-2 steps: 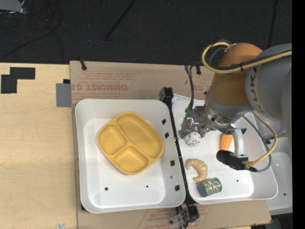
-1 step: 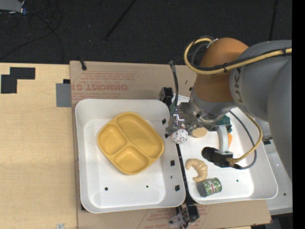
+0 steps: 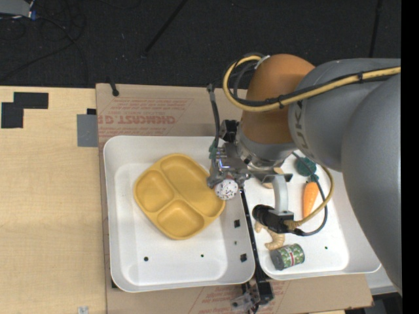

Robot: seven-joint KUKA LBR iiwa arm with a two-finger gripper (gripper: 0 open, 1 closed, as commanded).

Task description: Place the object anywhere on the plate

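At the left of the frame lies the pale wooden tabletop (image 3: 46,195), with a few dark patches near its upper left. Next to it a sheet of cardboard (image 3: 150,113) with red print lies under two shallow white bins. The left bin (image 3: 170,267) holds a yellow plate (image 3: 173,198) with three sections, lying flat and turned at an angle in the upper middle of the bin; the lower part of that bin's floor is bare. At the plate's right rim, near the wall between the bins, is a small white ball with dark speckles (image 3: 227,189). It sits directly under the tip of the tool (image 3: 226,179), touching it or very nearly so, and overlaps the edge of the plate's right-hand section. From this angle I cannot tell how far open the tool is, nor whether it really has hold of the ball. Above the tool rises the orange band of the grey arm (image 3: 353,129), which fills the right of the frame. In the right bin (image 3: 334,254) an orange carrot (image 3: 309,198) with a green top lies upright in the frame. Lower down is a tan toy (image 3: 275,237), and just below that a green can (image 3: 288,256) lies on its side.
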